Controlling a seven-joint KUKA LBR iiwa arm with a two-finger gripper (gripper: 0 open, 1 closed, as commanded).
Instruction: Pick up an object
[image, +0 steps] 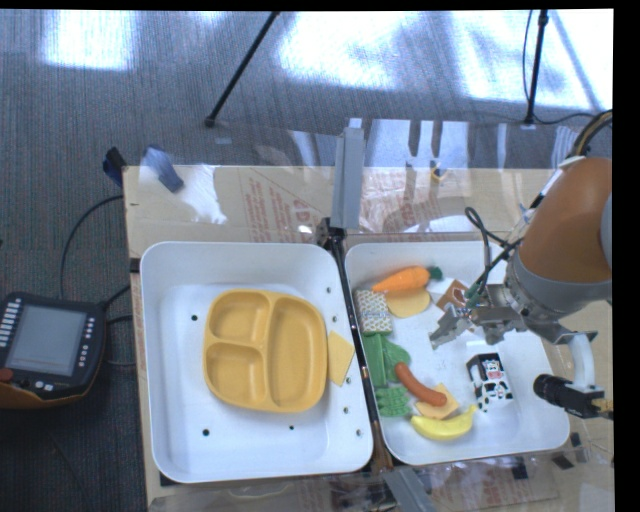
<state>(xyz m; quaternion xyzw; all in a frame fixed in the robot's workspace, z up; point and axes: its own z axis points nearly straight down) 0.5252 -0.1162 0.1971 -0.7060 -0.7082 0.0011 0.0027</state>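
The pincer (447, 327) hangs over the right bin (540, 425) with its jaws spread wide and nothing between them. The toy cow (489, 381), just below and to its right, looks light, rigid and smooth, and is best taken across its narrow flanks. The bin's floor is slick white plastic, with carrot (402, 279), sausage (418, 383) and banana (443, 427) crowding to the pincer's left.

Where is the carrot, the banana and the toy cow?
carrot (402, 280), camera view, middle of its orange body.
banana (443, 427), camera view, middle of its yellow curve.
toy cow (489, 380), camera view, its black-and-white body.
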